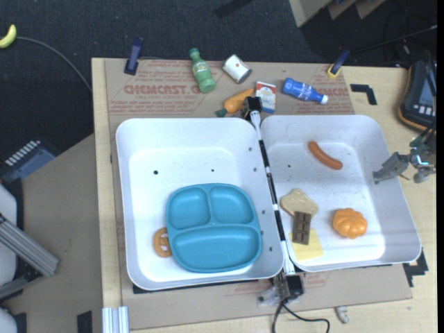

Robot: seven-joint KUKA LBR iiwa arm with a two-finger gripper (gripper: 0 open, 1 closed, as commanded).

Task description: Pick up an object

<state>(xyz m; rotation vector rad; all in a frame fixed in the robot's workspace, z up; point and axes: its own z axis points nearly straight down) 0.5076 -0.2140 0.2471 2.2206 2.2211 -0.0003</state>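
Note:
The right bin (371, 134) holds a sausage (325, 155), an orange pumpkin-like toy (349, 223), a slice of bread (298, 202), a brown chocolate bar (302, 227) and a yellow cheese slice (310, 245). My gripper (404, 170) hangs over that bin's right rim, well right of the sausage and above the orange toy. It is open, with nothing between its fingers. The left bin (139, 151) holds a blue divided plate (213, 226) with a pretzel (161, 243) at its left edge.
Behind the bins, on the board, lie a green bottle (202, 71), a white cup (236, 68), a small carton (265, 96), a carrot (236, 103) and a blue bottle (304, 91). A black and orange device (420, 96) sits at the far right.

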